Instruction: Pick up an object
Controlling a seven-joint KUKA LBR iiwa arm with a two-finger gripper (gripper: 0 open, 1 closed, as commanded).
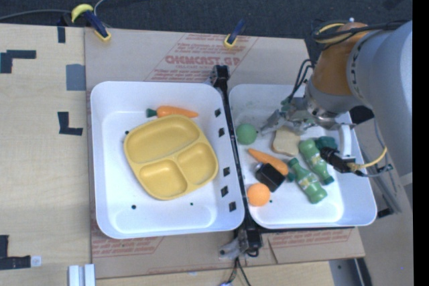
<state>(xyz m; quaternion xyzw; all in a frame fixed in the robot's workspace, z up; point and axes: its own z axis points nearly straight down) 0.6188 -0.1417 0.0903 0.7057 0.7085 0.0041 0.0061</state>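
The right bin holds a green ball, a pale bread slice, an orange carrot, a black block, an orange ball and two green bottles. My gripper hangs low over the bin's back part, just above the bread slice and right of the green ball. Its fingers are spread open and nothing sits between them.
In the left bin lie a yellow divided plate and a second carrot behind it. A black divider separates the bins. A teal piece lies by the bottles. The arm covers the right bin's far corner.
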